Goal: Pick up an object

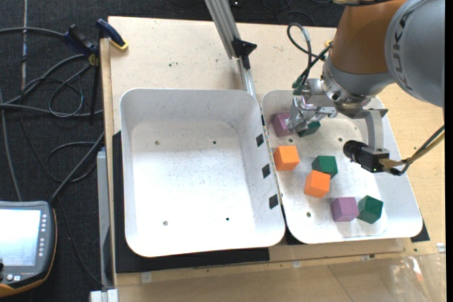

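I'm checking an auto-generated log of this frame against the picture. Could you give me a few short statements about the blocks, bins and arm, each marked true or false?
1. All the blocks lie in the right bin. True.
2. There are two orange blocks. True: one nearer the bins' shared wall, another further right.
3. The gripper hovers over the left bin. False: it is over the right bin, beside a purple block.
4. Only one green block is present. False: there are two, and.
5. A second purple block sits beside a green one. True.

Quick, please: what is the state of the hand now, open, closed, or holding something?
Hand: low in the right bin, beside a purple block; open or closed cannot be told.
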`<state>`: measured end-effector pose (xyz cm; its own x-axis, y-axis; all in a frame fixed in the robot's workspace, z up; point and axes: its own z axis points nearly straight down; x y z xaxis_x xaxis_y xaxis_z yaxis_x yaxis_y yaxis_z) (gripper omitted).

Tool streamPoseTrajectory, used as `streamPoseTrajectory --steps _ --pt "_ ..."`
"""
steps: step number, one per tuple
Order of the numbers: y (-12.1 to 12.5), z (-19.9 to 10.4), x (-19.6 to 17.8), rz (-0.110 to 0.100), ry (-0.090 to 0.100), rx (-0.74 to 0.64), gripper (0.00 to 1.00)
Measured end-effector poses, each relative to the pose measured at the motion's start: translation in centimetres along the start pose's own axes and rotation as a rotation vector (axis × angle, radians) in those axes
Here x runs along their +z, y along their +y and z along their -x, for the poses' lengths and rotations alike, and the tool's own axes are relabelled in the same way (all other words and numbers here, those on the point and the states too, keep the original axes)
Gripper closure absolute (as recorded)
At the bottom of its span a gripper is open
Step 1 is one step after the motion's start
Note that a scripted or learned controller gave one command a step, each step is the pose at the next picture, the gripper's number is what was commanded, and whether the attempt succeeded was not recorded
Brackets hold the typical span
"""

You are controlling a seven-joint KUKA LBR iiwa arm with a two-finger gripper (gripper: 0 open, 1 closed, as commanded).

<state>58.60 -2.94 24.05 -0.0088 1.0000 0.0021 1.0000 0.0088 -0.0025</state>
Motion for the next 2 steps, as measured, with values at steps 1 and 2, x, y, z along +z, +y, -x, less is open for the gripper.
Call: streamPoseTrajectory --steps 1,2 --pt "-2.4 -5.2 0.5 0.0 0.0 0.0 1.0" --pt "-3.1 -11.1 1.3 0.001 0.0 0.0 1.0"
